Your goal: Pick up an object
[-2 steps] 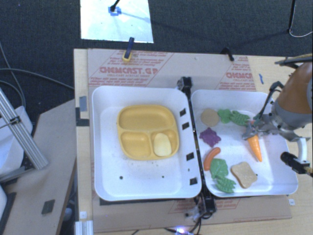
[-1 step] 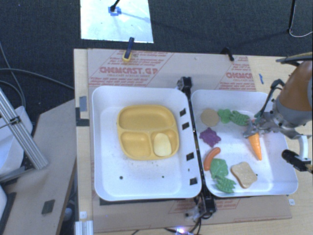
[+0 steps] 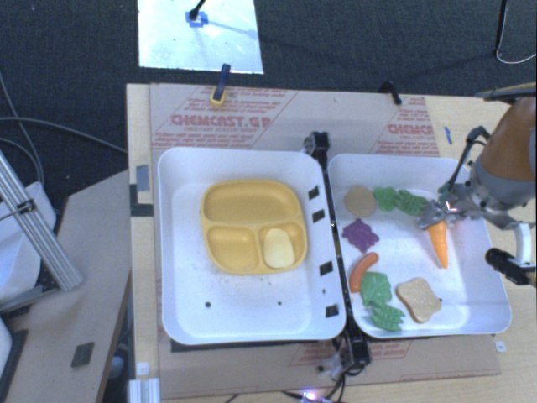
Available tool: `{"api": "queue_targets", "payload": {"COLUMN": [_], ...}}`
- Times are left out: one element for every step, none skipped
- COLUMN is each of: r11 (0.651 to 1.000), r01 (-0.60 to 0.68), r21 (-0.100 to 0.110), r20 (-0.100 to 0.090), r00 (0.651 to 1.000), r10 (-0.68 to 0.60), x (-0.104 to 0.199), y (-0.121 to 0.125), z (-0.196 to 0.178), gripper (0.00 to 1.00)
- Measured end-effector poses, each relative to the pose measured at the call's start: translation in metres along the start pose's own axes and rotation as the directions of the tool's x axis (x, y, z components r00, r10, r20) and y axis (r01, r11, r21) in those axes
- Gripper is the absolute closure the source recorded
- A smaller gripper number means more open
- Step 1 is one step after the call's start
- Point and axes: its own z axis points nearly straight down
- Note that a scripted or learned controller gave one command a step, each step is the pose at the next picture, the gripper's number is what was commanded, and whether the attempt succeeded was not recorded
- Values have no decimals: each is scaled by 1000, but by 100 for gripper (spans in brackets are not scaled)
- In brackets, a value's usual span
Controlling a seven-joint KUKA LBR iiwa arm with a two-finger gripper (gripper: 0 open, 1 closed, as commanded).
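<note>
Bright, even overhead light; the two shallow white plastic bins look nearly washed out, a pale reflective sheet on the dark floor glares, shadows are soft, detail slightly blurry

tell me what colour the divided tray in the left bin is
Yellow: the divided tray shows best in the camera view.

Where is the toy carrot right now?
The carrot lies in the right bin, toward its right side, just below the gripper, with the bread slice nearer the camera.
</note>
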Motion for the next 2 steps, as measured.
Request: {"api": "queue_targets", "payload": {"r11": [1000, 1000], "r01": [2, 4], "r21": [-4, 3], "r20": [1, -2], "r00": [1000, 1000], "r10": [-2, -4], "x": [0, 65], "y": [41, 18], "z": [-25, -43], "gripper": [100, 100]}}
